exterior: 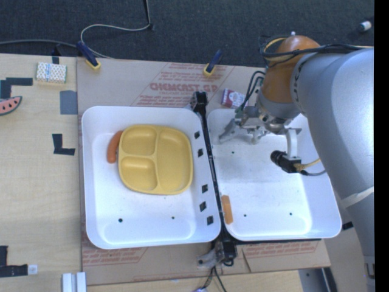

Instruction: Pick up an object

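Note:
My gripper (240, 134) hangs over the back left part of the right bin (316, 224). Its two grey fingers stand apart and nothing shows between them, so it is open. A small orange piece (227, 208) lies against that bin's left wall near the front, well apart from the gripper. In the left bin (97, 224) a yellow divided plate (155, 159) lies flat. An orange sausage-shaped piece (112, 148) rests against the plate's left rim.
A black divider with clips (205, 163) runs between the two bins. A small red and white packet (231, 97) lies on the cardboard behind the right bin. On the bench at far left are a watermelon-slice toy (9, 105) and a pale block (51, 72). The bulky grey arm (340, 120) covers the right bin's right side.

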Robot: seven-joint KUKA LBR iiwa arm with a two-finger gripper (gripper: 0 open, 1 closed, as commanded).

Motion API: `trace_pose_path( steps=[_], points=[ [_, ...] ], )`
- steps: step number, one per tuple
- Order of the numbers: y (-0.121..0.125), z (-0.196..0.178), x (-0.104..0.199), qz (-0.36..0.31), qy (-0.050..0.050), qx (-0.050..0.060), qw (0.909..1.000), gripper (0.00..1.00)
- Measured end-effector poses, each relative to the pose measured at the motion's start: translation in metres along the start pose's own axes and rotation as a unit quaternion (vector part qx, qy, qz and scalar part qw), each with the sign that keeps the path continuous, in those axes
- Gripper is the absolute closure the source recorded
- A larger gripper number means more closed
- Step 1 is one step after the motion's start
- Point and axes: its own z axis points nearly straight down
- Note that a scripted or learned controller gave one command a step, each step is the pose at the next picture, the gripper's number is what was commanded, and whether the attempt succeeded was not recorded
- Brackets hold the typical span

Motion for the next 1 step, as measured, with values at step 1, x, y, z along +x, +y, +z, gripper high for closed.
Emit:
trace_pose_path(
  steps=[1],
  points=[
    [-0.0042,0.0098,0.0018,0.001,0.000,0.000,1.0000,0.00]
  ],
)
